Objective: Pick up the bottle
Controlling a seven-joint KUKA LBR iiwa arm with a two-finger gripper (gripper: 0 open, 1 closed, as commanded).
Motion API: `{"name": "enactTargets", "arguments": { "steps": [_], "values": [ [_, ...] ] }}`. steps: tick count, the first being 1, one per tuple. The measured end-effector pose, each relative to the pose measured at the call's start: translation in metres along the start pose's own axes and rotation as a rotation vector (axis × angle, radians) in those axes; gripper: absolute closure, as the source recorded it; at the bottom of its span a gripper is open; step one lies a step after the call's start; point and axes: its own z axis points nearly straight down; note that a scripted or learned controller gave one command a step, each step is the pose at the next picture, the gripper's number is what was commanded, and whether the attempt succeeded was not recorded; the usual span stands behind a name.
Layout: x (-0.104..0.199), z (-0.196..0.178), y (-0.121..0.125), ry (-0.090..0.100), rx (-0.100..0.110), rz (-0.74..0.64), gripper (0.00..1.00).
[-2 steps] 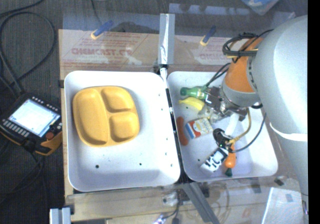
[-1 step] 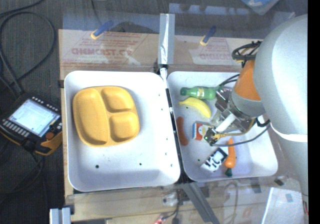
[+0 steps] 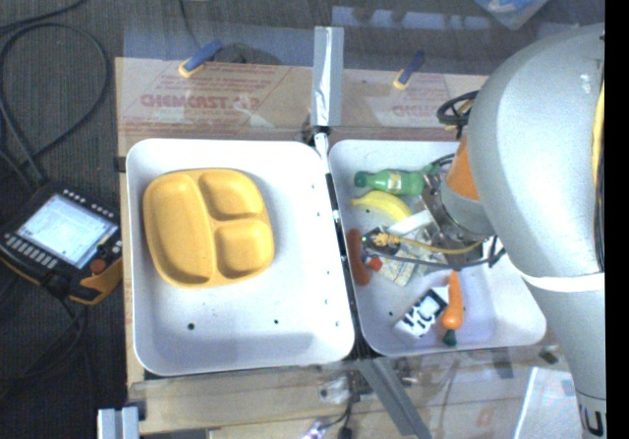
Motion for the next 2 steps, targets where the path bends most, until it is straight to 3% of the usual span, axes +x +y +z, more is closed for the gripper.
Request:
{"name": "enactTargets", "arguments": {
  "steps": [1,2],
  "values": [
    [-0.063,0.001,0.051,0.009,-0.007,0.082,1.00],
    [-0.051,0.000,-0.017,0.011,-0.007,0.083,1.00]
  ]
}}
